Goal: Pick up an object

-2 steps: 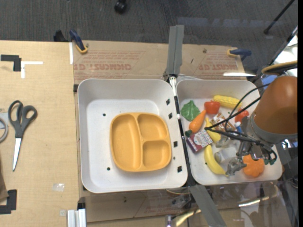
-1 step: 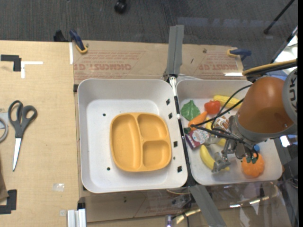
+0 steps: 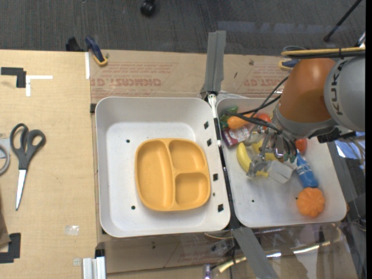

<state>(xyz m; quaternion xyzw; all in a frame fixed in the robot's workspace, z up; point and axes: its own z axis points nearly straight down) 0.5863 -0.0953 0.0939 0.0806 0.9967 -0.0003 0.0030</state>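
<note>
**A:** Over the right bin (image 3: 325, 214) the arm (image 3: 314, 92) is seen reaching in from the right, with the jaws (image 3: 263, 158) lowered into the clutter. Whether they are spread or pressed together cannot be told; the fingertips are lost against the items below.

**B:** Target?

**A:** Likely the banana (image 3: 244, 158), judged from position. It is lying near the bin's left wall, directly under the jaws. Contact cannot be confirmed, and nothing is seen pinched.

**B:** What else is packed in there?

**A:** A small orange pumpkin (image 3: 311, 202) is set near the front right corner, well apart from the jaws. A blue bottle (image 3: 306, 175) is lying just beside a white block (image 3: 281, 172). A red-and-white packet (image 3: 237, 135) and an orange-and-green carrot-like toy (image 3: 234, 121) are crowded toward the back.

**B:** Handling?

**A:** The banana is presumed to be a light plastic toy: stiff, smooth, a bit slippery. It is best taken across the middle of the curve, where it is narrowest, not at the tapered ends. Neighbours are close, so a nudge is expected.

**B:** Left bin?

**A:** The left bin (image 3: 110, 156) is occupied by a yellow divided plate (image 3: 172, 173), untouched. Scissors (image 3: 23, 156) are lying on the counter (image 3: 46, 214) far left.
</note>
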